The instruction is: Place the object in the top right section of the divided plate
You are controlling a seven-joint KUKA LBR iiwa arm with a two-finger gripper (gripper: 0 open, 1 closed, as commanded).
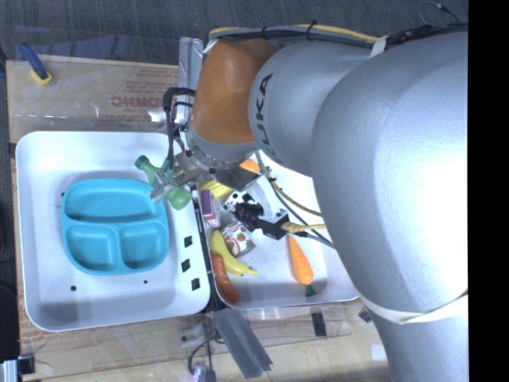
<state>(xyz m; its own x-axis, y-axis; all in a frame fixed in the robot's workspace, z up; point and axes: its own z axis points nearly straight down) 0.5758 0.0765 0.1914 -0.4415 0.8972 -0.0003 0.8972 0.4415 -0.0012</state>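
The blue divided plate (115, 225) lies in the left bin (48, 293), with one long section at the far side and two small sections at the near side. My gripper (165, 183) hangs over the plate's far right corner, just off its rim. It is shut on a green object (178, 198); one green end sticks out toward the upper left and a rounder end toward the lower right. The grey arm and its orange band cover much of the right bin.
The right bin (270, 297) holds a banana (227, 255), a carrot (300, 264), a small printed can (238, 238), a purple item (207, 205) and a reddish sausage-like piece (223, 282). A grey bar (242, 342) lies on the bench in front of the bins.
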